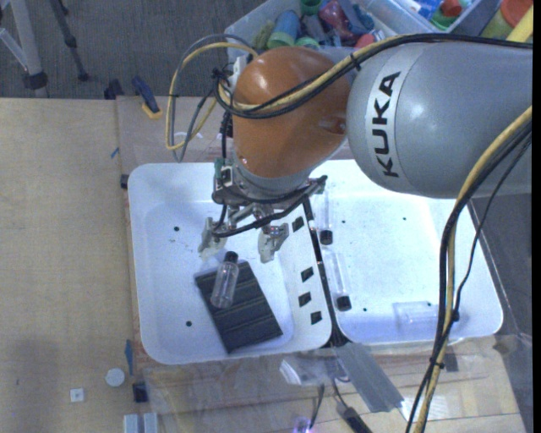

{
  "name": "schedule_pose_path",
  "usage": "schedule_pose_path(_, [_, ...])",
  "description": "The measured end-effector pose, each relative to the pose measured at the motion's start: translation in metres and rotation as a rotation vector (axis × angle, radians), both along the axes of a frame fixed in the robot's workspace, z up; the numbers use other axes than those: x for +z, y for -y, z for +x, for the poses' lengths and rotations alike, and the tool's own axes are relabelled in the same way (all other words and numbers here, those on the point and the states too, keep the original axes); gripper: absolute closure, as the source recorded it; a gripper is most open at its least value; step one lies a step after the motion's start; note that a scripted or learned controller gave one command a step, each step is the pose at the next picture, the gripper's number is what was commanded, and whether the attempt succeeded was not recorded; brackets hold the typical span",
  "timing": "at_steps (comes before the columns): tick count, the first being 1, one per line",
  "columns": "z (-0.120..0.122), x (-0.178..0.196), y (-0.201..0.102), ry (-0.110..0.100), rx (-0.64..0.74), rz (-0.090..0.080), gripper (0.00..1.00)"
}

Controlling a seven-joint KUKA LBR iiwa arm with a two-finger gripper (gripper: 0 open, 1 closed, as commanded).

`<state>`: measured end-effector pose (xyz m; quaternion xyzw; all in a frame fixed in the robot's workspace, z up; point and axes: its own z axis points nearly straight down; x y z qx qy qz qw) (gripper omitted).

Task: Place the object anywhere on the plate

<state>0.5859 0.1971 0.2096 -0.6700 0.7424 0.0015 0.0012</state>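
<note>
A dark ridged rectangular plate lies in the left bin, near its front. A small clear bottle with a dark cap rests on the plate's upper left part, lying at a slight tilt. My gripper hangs just above and behind the bottle, open, its two fingers spread to either side with nothing between them. The fingertips are apart from the bottle.
The right bin holds a clear tube along its left wall and a clear block near the front. A crate of colourful toys stands behind the bins. Yellow and black cables loop around the arm.
</note>
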Motion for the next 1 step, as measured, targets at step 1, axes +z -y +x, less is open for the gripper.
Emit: schedule_pose_path(1, [0.001,0.0111,-0.0016,0.004,-0.004,0.006,1.0])
